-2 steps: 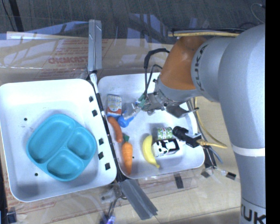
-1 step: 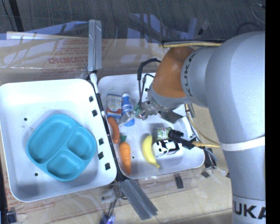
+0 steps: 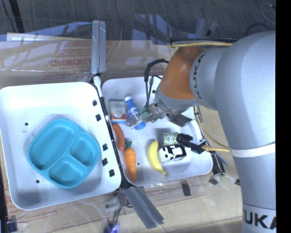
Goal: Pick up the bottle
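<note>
Surface [image 3: 48, 57]: brown, with red lettering, carrying two shallow white bins side by side.

Left bin [image 3: 19, 101]: holds one blue divided tray [image 3: 64, 152], three compartments, lying flat toward the near half.

Right bin [image 3: 203, 166], near end: one banana [image 3: 155, 158], yellow, curved, lying lengthwise. Just beside it on the right, a black-and-white object [image 3: 173, 152] with a green packet [image 3: 168, 139] touching its far edge; what either one is cannot be told. One carrot [image 3: 130, 162], orange with a green top, lies along the bin's left wall. A second orange, elongated item [image 3: 118, 135] lies just beyond the carrot, against the same wall.

Right bin, middle: one bottle [image 3: 134, 113], clear with a blue cap end, lying on its side on the bin floor, tilted, between a small carton [image 3: 117, 109] on its left and the gripper [image 3: 149, 113] on its right. The carton is white with an orange-red label and touches or nearly touches the bottle.

Gripper: low over the bin floor, right beside the bottle's side. Whether the fingers are spread, pressed together or around the bottle cannot be told.

Arm [image 3: 242, 81]: grey, bulky, entering from the right, with an orange band [image 3: 177, 79] above the wrist. A black cable [image 3: 153, 69] loops over the far part of the right bin.
</note>
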Motion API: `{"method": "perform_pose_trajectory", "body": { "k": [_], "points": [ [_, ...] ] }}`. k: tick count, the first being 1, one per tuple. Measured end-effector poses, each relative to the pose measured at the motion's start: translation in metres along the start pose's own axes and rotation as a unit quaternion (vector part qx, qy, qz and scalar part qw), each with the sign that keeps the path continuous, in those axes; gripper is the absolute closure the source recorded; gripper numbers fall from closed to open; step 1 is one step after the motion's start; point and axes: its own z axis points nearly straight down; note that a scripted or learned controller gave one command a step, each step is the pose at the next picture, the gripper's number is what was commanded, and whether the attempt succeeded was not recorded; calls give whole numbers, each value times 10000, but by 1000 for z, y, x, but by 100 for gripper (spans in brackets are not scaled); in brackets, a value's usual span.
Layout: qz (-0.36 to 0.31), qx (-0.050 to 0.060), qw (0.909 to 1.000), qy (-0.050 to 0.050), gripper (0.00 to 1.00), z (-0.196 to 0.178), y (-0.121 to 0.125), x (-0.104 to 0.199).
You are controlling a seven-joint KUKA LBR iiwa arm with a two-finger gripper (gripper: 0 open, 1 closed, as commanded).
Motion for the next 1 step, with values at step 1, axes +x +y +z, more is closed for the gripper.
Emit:
{"method": "perform_pose_trajectory", "body": {
  "k": [1],
  "points": [
    [-667,-30,9978,-18,100,-123,-38,29]
  ]
}}
